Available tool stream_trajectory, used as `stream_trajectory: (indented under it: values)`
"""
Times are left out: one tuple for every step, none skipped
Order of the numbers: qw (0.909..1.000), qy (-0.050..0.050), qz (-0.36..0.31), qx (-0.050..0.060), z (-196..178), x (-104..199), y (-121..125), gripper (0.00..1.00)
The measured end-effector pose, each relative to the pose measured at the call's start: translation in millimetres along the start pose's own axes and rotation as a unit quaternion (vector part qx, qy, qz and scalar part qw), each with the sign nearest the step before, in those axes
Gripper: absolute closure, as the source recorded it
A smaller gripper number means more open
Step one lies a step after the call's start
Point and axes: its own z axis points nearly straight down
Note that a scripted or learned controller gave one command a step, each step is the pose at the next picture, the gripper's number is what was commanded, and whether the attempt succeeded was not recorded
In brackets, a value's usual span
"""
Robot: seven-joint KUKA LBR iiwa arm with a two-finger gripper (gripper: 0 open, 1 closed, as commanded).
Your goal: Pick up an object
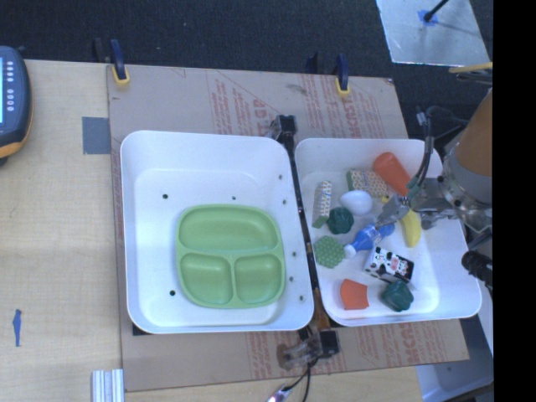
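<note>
The gripper (400, 208) hangs low over the right bin (435, 308), its metal fingers blurred together, so whether they are open or closed cannot be told, and nothing can be made out between them. Just under and to the left of the tips lies a small blue bottle (366, 237); a yellow piece (410, 229) sits just right of them. An orange block (390, 171) lies beyond the tips, and a white egg-shaped thing (358, 200) lies to their left. Further off in the same bin are a dark green ball (340, 219), a black-and-white card (390, 265), and an orange-red wedge (353, 294). The left bin (151, 174) holds a green divided plate (229, 255).
</note>
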Motion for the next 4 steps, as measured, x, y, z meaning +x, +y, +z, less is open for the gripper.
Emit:
stream_trajectory:
  values:
    - [1.0000, 0.000, -0.002, 0.002, 111.1, 8.7, 60.4, 0.00]
    - [1.0000, -0.003, 0.002, -0.005, 72.8, -64.5, 122.7, 0.00]
    - [1.0000, -0.004, 0.001, 0.002, 96.4, -21.6, 134.7, 0.00]
    - [1.0000, -0.002, 0.001, -0.002, 101.1, -27.8, 81.4, 0.00]
